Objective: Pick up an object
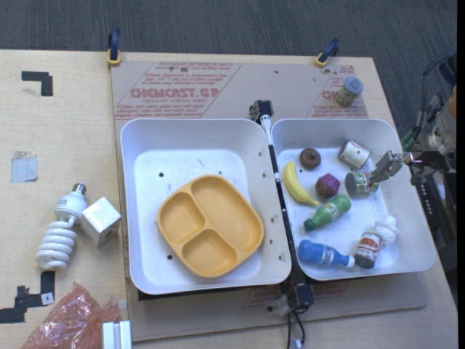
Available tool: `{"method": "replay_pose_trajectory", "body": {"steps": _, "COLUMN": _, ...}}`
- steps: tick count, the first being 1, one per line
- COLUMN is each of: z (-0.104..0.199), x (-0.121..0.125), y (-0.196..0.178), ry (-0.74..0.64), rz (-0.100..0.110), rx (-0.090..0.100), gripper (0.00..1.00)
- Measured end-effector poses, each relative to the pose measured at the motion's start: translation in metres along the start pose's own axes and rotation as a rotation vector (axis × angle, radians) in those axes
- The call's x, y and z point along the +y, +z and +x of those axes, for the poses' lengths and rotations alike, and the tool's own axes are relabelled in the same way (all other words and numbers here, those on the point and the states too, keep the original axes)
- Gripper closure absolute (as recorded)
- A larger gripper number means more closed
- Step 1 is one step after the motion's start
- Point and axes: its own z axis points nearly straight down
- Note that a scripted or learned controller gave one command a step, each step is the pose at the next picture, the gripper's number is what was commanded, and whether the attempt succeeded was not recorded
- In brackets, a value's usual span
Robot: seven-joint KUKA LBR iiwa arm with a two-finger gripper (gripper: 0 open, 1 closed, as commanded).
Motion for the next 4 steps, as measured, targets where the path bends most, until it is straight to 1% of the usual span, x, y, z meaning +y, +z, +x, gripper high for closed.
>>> {"method": "replay_pose_trajectory", "body": {"steps": 1, "z": 0.013, "x": 0.032, "y": 0.148, "ry": 0.002, "rz": 0.001, "rx": 0.001, "gripper": 0.0}}
{"method": "replay_pose_trajectory", "body": {"steps": 2, "z": 0.029, "x": 0.08, "y": 0.188, "ry": 0.001, "rz": 0.0, "rx": 0.001, "gripper": 0.0}}
{"method": "replay_pose_trajectory", "body": {"steps": 3, "z": 0.028, "x": 0.081, "y": 0.178, "ry": 0.003, "rz": -0.002, "rx": 0.0, "gripper": 1.0}}
{"method": "replay_pose_trajectory", "body": {"steps": 4, "z": 0.101, "x": 0.075, "y": 0.088, "ry": 0.0, "rz": -0.001, "rx": 0.0, "gripper": 1.0}}
